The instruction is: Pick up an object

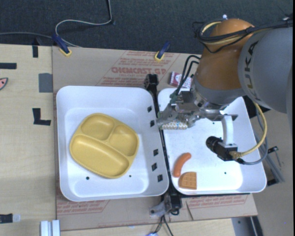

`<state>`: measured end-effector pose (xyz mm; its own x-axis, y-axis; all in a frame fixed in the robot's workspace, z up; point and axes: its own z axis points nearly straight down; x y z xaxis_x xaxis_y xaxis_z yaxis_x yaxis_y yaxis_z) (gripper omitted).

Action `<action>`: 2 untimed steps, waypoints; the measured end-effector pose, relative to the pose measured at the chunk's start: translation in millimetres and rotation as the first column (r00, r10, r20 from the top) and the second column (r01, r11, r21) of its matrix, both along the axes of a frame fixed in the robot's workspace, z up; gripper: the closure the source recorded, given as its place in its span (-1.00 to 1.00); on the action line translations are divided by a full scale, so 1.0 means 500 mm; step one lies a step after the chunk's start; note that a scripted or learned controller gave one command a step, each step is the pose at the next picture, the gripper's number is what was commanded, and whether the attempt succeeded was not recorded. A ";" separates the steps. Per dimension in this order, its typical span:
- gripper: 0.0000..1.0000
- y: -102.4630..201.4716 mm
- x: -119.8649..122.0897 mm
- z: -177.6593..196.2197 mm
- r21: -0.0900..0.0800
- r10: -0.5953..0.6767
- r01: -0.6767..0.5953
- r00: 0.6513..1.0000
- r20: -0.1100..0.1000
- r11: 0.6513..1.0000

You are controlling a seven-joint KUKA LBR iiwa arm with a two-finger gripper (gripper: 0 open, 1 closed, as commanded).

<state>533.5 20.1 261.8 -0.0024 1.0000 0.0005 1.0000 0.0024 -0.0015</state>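
I see a pale speckled object [176,125] at the gripper [173,122], low over the right bin's [246,132] left edge; I cannot tell the grip. That bin holds a sausage [182,163] and a waffle [188,180] near its front. The left bin [73,97] holds a yellow divided tray [104,144]. Cardboard [113,68] lies beneath both bins.

Left of claw: smooth matt yellow plastic divided tray [104,144] in glossy white plastic bin [71,102]; rough brown cardboard sheet [103,68] beneath; glossy orange wrist band [221,58] above
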 end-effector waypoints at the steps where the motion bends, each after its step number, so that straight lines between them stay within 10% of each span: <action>1: 1.00 0.056 -0.100 -0.002 0.000 0.000 0.000 1.000 -0.001 1.000; 2: 1.00 0.076 -0.026 -0.015 0.000 0.000 0.000 1.000 -0.001 1.000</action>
